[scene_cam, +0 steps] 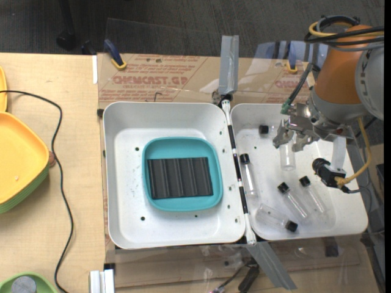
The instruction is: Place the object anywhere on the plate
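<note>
Tubes lie loose in the right bin; we cannot tell the fingers' state. We should confirm a firm grasp before crossing to the teal plate.
</note>
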### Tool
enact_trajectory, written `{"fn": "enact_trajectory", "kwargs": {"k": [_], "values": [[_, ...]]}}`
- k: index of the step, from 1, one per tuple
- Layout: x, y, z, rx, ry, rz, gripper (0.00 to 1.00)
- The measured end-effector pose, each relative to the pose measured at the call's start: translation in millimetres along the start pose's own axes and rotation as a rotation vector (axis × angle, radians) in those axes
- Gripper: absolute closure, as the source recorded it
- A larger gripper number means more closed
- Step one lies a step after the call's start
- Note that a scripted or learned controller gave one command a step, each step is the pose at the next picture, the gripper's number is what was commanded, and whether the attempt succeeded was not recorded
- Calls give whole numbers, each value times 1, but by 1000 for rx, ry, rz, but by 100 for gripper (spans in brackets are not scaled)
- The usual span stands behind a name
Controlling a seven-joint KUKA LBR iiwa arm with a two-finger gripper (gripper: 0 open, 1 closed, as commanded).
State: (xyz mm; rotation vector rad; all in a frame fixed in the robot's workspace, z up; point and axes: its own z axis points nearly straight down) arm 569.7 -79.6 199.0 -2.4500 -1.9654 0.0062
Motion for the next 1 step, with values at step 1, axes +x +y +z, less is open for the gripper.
{"fn": "enact_trajectory", "kwargs": {"k": [1], "values": [[0,0,0,0,0,0,0]]}}
